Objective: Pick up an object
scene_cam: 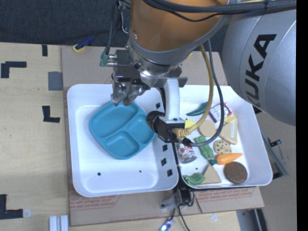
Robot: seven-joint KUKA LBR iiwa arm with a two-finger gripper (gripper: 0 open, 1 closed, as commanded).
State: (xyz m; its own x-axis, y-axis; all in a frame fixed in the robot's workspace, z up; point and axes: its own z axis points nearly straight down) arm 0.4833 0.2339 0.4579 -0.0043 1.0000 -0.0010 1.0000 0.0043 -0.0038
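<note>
My gripper (125, 98) hangs over the far edge of a blue divided plate (121, 131) that lies in the left bin (86, 177). Its dark fingertips sit right at the plate's upper rim. The right bin (257, 143) holds several small food toys: an orange carrot (229, 158), a brown round cookie (236, 172), green pieces (206, 150), a tan slice (208, 129) and a small printed packet (186, 153). The arm's orange band and grey wrist cover the top of the view.
A black camera unit (161, 125) with yellow cable hangs from the wrist over the divider between the bins. The bench around the bins is bare cardboard with black marks. A blue-and-yellow item (84, 43) lies at the far edge.
</note>
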